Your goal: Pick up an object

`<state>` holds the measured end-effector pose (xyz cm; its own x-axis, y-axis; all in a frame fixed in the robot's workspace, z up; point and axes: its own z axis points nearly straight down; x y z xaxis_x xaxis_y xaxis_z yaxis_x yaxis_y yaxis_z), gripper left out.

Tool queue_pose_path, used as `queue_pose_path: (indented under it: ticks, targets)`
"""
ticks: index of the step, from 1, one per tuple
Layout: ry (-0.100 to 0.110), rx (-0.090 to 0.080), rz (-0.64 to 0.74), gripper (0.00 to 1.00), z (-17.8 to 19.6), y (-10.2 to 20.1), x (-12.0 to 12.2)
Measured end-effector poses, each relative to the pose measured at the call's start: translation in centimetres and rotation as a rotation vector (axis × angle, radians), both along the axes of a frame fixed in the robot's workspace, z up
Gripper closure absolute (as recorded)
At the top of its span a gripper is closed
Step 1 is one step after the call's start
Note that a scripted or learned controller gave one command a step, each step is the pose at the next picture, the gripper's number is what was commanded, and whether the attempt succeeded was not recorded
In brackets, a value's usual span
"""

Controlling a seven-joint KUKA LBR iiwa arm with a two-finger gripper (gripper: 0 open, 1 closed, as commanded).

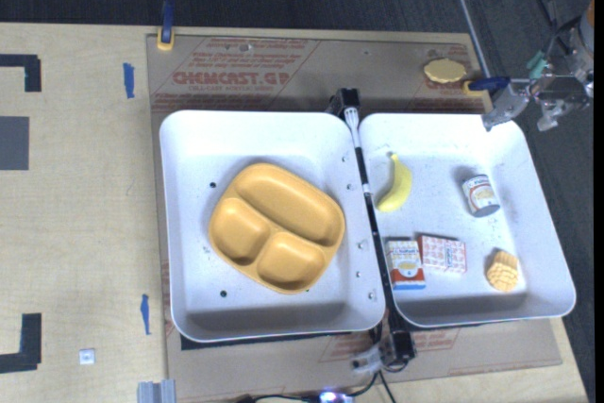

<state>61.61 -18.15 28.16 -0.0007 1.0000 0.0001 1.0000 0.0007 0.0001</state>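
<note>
The gripper hangs past the right bin's far corner; whether its jaws are spread or pressed together, I cannot tell. The small can could roll or tip if nudged, and the banana lies near the wall, crowding a grasp.

Tray in left bin; banana, can in right bin.

Red print reading what looks like "CHEMCAST GP" runs along the brown board at the far edge behind the left bin; smaller print elsewhere is unreadable
</note>
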Motion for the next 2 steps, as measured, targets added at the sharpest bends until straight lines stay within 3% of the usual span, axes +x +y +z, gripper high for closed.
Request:
queue_pose_path:
  ticks: [1,2]
  targets:
    - [0.001,0.001,0.0,0.0,-17.9,-2.9,1.5]
    - [-0.001,-0.001,-0.001,0.0,-19.6,0.3,-5.4]
